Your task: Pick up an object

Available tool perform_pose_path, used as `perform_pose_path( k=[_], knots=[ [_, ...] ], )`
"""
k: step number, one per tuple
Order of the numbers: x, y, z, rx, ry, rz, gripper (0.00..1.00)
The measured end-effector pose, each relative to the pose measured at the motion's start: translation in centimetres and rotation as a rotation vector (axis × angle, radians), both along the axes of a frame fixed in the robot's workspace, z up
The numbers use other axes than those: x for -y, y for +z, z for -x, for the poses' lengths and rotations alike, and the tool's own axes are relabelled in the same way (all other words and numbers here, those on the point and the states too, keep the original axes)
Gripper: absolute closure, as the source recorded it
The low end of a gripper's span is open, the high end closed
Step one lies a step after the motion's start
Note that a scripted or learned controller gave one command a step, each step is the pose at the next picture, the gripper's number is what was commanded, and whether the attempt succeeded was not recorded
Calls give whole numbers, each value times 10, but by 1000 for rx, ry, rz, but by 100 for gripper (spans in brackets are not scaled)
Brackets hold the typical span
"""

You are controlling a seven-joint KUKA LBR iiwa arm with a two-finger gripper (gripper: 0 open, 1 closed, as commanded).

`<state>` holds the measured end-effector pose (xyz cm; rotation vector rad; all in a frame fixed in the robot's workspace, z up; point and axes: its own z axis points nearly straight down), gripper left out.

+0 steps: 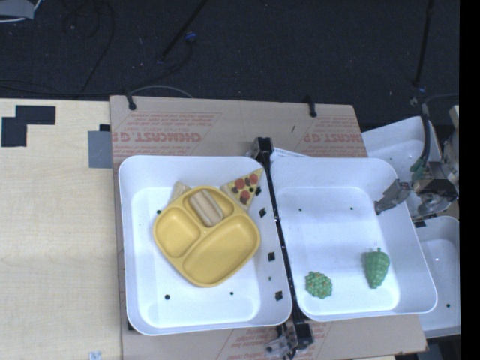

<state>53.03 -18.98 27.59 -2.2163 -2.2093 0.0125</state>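
Two white bins hold a yellow plate and green fruits; pincer state unclear.

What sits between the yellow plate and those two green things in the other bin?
In the camera view, between the yellow divided plate and the green pieces run the bins' adjoining white rims with a black strip along them, then bare white bin floor.

Two white bins on a cardboard sheet, on a pale wooden bench.

The left bin and the right bin stand side by side, with a black bar running between them from far to near. The cardboard sheet under them carries red printed letters. On the bench, to the left, there are a grey square and black marks. Beyond lies a dark floor with cables.
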Motion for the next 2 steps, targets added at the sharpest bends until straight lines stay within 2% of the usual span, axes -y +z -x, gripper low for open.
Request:
perform_pose_path(
  k=[1, 2],
  knots=[
    [-1, 7, -2, 11, 3, 2, 0],
    [-1, -36, -5, 9, 3, 1, 0]
  ],
)
